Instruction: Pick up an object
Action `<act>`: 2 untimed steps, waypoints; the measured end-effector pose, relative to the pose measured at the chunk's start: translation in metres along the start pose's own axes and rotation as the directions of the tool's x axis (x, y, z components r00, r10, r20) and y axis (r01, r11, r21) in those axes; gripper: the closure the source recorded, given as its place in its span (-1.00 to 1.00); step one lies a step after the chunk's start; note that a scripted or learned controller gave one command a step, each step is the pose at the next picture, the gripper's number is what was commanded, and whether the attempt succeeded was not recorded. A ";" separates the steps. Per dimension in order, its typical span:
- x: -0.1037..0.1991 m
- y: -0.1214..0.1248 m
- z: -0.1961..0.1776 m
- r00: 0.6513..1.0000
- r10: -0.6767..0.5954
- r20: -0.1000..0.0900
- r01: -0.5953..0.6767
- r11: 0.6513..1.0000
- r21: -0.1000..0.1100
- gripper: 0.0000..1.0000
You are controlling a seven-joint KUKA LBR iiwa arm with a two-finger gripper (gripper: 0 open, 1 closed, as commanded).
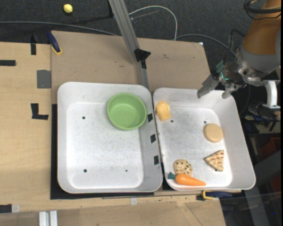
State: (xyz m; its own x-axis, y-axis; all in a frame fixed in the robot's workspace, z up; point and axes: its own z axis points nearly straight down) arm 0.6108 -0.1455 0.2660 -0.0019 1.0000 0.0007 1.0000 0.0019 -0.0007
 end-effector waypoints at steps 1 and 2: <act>0.000 0.000 0.000 1.000 -0.001 0.000 0.001 1.000 0.000 -1.00; 0.002 -0.001 0.065 1.000 0.000 0.000 0.000 1.000 0.007 -1.00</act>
State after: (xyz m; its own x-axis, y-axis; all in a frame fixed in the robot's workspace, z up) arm 0.6095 -0.1437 0.2012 -0.0019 1.0000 0.0004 1.0000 0.0019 -0.0081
